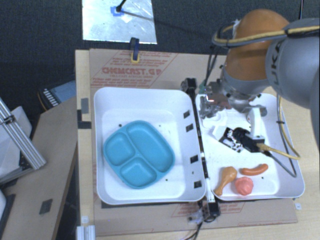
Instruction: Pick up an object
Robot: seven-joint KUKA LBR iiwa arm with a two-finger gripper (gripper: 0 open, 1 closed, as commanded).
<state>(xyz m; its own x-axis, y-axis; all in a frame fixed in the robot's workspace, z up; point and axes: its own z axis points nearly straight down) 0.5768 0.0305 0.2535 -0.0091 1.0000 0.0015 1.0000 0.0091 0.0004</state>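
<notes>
Drumstick toy (pixel 226 179), tan and glossy, beside pink lump (pixel 244 185), end effector (pixel 209 106) grip unreadable

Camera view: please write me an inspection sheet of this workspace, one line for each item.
Surface: left bin and right bin, white, side by side on printed cardboard.
Job's things: drumstick, orange sausage and pink lump at the front of the right bin; blue divided plate in the left bin.
Clutter: nothing seen.
Grippers: gripper low over the rear left of the right bin.
Cables: yellow cable curving above the right bin's right side.
Surroundings: shiny sheet at the back; metal rail at left.
</notes>
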